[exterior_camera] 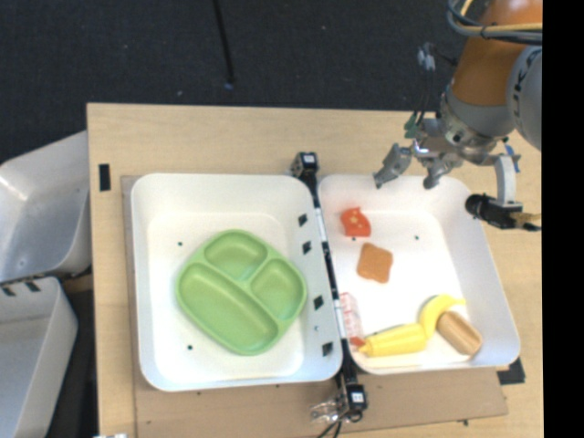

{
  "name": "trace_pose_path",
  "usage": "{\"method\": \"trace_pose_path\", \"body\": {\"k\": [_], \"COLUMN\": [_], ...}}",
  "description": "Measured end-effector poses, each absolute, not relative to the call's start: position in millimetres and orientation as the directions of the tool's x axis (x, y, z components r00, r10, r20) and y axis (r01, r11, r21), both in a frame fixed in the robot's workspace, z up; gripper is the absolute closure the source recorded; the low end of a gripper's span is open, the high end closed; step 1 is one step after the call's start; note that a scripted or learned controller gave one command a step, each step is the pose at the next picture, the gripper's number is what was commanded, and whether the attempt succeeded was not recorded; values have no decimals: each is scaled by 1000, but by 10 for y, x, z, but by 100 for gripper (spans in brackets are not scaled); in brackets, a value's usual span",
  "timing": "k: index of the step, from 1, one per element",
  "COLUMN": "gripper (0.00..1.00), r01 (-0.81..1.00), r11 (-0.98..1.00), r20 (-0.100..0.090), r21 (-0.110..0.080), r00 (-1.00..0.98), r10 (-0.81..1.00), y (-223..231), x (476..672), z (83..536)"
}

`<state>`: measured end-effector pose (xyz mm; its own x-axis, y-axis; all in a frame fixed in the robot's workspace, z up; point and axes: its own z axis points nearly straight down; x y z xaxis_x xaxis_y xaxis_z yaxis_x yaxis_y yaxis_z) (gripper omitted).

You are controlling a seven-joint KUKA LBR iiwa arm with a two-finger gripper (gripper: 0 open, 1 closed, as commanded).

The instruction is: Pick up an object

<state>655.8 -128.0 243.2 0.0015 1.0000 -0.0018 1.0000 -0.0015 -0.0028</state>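
The two-finger gripper (410, 172) hangs with its fingers spread wide and nothing between them, above the far rim of the right shallow white bin (474, 245), likely poised to descend. The nearest candidate, a small red plastic piece (355, 222), lies inside that bin just below the gripper; a flat orange-brown slab (375, 263) sits nearer the bin's middle.

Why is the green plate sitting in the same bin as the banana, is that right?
Not quite. The camera view shows the green plate alone in the left bin. The banana lies in the right bin.
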Motion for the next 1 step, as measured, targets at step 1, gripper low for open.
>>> {"method": "trace_pose_path", "body": {"k": [1], "gripper": [0], "r01": [1000], "r11": [2], "r20": [-2], "r21": [-3], "r00": [-2], "r10": [1000], "y": [-1277], "x": [6653], "z": [1917]}}
